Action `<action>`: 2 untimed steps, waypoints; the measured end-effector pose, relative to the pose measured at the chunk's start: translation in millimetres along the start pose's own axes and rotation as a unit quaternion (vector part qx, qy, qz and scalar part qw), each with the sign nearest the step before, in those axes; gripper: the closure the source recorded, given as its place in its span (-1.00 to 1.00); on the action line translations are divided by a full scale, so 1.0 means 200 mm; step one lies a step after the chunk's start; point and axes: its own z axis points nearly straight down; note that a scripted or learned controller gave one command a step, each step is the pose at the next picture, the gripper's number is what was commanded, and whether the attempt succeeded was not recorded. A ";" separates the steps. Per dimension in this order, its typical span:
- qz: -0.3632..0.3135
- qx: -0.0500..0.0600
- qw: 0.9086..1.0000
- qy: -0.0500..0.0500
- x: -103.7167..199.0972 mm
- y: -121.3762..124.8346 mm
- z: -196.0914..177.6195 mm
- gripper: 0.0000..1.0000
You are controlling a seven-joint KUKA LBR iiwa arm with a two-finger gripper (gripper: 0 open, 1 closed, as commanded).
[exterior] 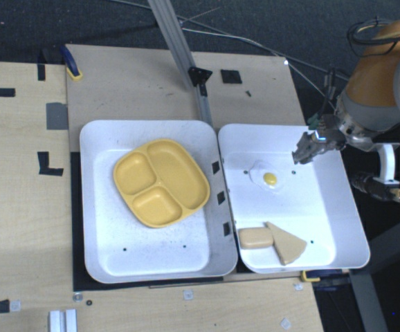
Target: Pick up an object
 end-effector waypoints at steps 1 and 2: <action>-0.002 0.002 1.000 0.001 0.25 -0.03 -0.04 1.00; -0.002 0.003 1.000 0.001 0.53 -0.01 0.02 1.00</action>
